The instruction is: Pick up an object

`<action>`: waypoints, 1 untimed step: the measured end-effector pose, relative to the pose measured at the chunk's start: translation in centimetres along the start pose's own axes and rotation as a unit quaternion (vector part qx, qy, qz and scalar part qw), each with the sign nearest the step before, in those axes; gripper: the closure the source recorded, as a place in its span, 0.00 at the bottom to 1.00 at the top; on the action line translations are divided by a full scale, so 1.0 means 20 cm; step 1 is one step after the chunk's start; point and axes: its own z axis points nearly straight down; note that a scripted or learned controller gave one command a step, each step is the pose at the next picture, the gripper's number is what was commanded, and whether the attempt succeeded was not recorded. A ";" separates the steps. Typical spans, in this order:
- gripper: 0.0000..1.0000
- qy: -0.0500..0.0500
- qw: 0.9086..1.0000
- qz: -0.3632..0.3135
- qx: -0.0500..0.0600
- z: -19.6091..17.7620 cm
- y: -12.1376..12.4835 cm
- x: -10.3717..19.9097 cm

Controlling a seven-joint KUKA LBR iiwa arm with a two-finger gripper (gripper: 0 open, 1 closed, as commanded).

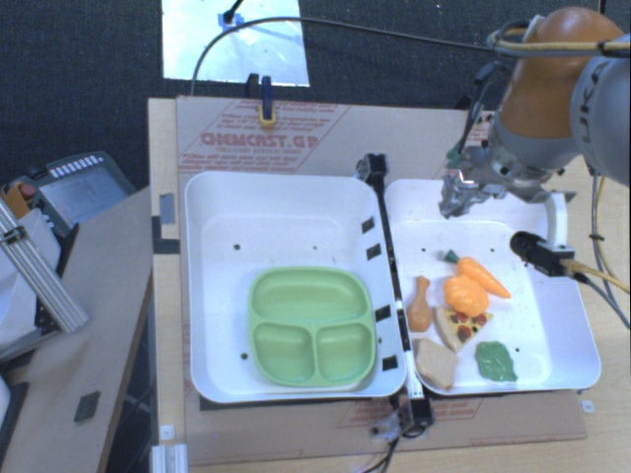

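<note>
The grey arm's tool (457, 201) hangs over the far edge of the right shallow white bin (572, 358); whether it is spread or pressed together cannot be told. Nearer the camera in that bin lie an orange plastic carrot (479, 275), a round orange fruit (465, 294), a toy drumstick (421, 304), a pizza slice (460, 329), a tan bread piece (436, 362) and a green leaf (495, 362). The left white bin (212, 264) holds a green divided plate (311, 325).
</note>
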 end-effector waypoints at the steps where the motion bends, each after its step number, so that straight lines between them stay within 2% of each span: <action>1: 1.00 0.000 1.000 0.000 0.001 0.00 -0.14 0.21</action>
